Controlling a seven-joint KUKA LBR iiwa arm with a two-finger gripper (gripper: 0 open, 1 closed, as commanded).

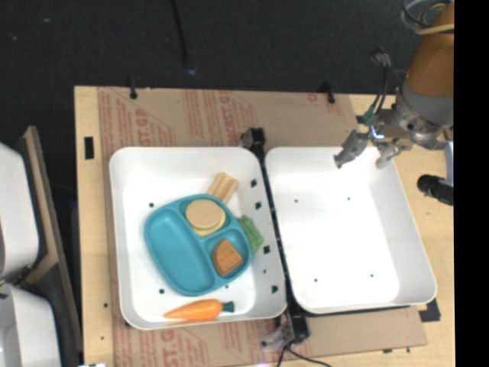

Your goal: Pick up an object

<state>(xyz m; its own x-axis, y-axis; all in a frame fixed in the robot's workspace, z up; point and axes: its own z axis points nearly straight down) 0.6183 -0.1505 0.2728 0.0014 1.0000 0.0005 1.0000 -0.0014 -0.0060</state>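
Two fingers (352,150) stand spread wide apart, holding nothing, over the right bin's (359,281) far edge.

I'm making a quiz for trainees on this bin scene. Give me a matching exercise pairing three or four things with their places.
Things:
1. carrot
2. blue tray
3. end effector
4. wooden block

Places:
A. over the right bin's far edge
B. middle of the left bin
C. near edge of the left bin
D. just beyond the tray, left bin

Pairs: 1-C, 2-B, 3-A, 4-D
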